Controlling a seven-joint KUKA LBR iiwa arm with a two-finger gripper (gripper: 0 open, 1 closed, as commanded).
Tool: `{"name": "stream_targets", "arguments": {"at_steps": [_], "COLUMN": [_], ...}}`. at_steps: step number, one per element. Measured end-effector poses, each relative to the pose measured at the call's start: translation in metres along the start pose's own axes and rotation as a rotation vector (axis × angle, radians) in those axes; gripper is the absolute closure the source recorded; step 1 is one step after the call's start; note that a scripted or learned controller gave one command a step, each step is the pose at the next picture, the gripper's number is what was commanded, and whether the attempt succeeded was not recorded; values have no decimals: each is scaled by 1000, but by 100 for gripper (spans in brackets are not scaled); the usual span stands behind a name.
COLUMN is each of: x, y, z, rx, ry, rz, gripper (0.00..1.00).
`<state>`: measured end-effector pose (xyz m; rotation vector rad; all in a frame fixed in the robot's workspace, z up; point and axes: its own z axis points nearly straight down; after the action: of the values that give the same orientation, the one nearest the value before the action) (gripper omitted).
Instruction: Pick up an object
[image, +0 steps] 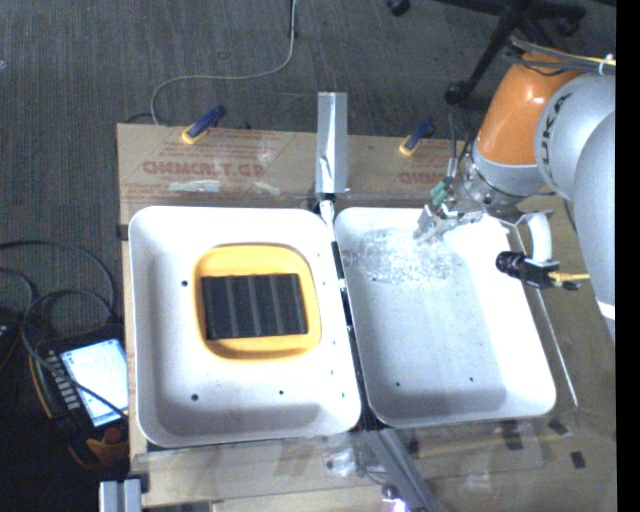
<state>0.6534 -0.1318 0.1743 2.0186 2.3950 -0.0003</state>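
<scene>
Our gripper (436, 222) hangs over the far part of the right bin (460, 395); we cannot tell its state. The only object, a yellow tray with a dark grille (256, 300), lies flat in the left bin (160, 400), well apart to the left, its long axis probably left-right. The divider (346, 320) stands between, with open room above.

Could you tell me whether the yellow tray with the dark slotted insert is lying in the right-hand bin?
No, the yellow tray lies in the left bin, while the end effector is over the right bin.
</scene>
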Motion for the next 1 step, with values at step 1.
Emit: {"name": "stream_targets", "arguments": {"at_steps": [1], "x": [30], "y": [1], "z": [33], "rx": [7], "ry": [0], "rz": [215], "gripper": [100]}}
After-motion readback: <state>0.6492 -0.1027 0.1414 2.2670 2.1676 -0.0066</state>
